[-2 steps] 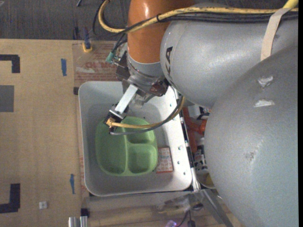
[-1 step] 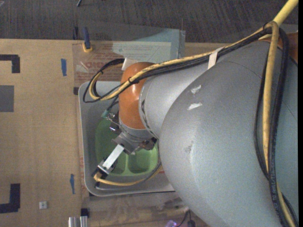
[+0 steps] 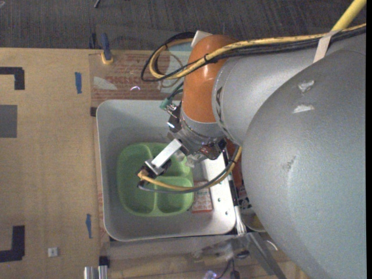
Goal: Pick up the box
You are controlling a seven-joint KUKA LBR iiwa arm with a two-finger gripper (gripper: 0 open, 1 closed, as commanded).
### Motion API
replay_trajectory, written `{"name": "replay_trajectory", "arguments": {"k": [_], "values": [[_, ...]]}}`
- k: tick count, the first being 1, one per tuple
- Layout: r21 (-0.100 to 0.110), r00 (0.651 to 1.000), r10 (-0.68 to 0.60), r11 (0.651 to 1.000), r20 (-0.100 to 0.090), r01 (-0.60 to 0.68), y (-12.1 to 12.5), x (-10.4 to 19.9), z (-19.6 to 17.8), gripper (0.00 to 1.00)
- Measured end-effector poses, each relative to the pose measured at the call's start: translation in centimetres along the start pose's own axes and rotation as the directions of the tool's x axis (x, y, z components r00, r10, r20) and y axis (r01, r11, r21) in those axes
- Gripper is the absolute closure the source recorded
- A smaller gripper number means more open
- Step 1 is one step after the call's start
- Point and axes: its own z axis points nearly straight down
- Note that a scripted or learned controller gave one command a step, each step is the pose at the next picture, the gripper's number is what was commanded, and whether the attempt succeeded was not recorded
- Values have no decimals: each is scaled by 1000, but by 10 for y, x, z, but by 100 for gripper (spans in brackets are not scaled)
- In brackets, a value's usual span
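The pale wooden counter [image 3: 46, 156] fills the left side, marked with black corner shapes [image 3: 14, 77] and a few short strips of blue tape [image 3: 78, 83]. Next comes a shallow white bin [image 3: 110, 132], and on its floor sits a green tray [image 3: 131, 179] divided into compartments, taking up most of the bin's lower half. Just beside the tray's right edge, toward the bin's lower right corner, lies the box [image 3: 201, 201], small and pale with red print, flat on the bin floor and partly covered by a yellow cable [image 3: 174, 185]. The gripper [image 3: 204, 151] hangs over the bin just above the box in the picture, near the tray's upper right corner; whether it is released or clenched cannot be told, since the wrist hides it. Above it rises the orange band [image 3: 200, 80], and the grey arm [image 3: 302, 156] covers the right side.
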Motion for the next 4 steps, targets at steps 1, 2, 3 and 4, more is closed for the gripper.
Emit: {"name": "replay_trajectory", "arguments": {"k": [1, 2, 3, 4], "values": [[-2, 991, 132, 991, -3, -132, -58, 5, 85, 100], [0, 956, 293, 956, -3, -293, -28, 27, -9, 100], [0, 915, 402, 916, -25, -402, -54, 24, 93, 100], [0, 964, 266, 964, 0, -266, 5, 55, -60, 100]]}}
